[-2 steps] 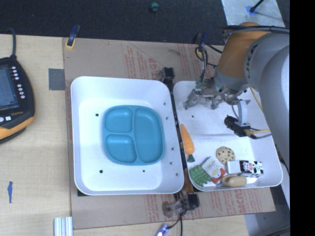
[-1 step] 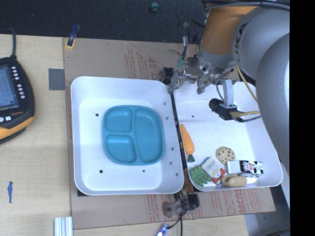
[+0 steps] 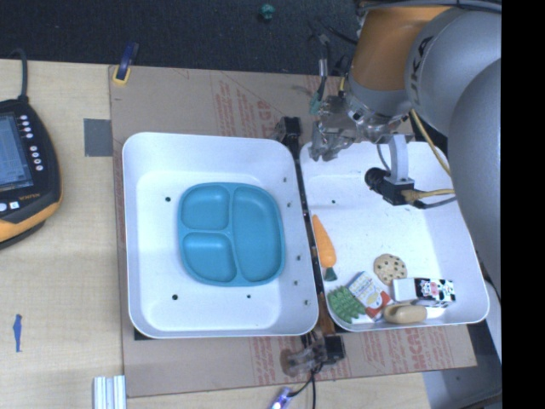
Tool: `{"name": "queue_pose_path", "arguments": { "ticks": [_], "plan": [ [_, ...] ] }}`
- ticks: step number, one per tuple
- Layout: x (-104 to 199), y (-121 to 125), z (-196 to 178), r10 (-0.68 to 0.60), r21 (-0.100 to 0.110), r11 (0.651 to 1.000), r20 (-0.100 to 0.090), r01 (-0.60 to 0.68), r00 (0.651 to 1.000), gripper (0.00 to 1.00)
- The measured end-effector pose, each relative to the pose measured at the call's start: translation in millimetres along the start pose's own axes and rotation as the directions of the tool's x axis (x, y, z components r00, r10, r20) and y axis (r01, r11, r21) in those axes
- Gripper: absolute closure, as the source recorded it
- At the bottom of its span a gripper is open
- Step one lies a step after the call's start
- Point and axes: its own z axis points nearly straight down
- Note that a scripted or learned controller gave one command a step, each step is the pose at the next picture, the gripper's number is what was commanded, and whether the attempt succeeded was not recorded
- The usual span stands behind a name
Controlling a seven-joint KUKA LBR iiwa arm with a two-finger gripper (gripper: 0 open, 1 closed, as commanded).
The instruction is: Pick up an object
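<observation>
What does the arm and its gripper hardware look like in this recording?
The arm is bulky and rounded, grey, with an orange band above the wrist. The gripper is a small dark metallic assembly. Thin cables run alongside, and a black fitting hangs nearby.

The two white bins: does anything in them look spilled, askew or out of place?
Nothing looks spilled or damaged. The blue three-compartment plastic plate lies flat in the left white bin. In the right white bin, the orange toy carrot lies along the left wall, and the small items, among them a round brown cookie, crowd the near corner.

Bright, even light; slightly soft focus
</observation>
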Motion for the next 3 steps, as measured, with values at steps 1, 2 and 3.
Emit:
{"name": "queue_pose_path", "arguments": {
  "ticks": [1,2,3],
  "plan": [
    [55,0,-1,0.002,-0.003,1.0,0.002,-0.002,1.0,1.0],
    [-54,-1,-35,0.006,-0.002,1.0,0.003,-0.006,1.0,1.0],
    [11,0,-26,0.002,0.001,1.0,0.001,-0.002,1.0,1.0]
  ]
}}
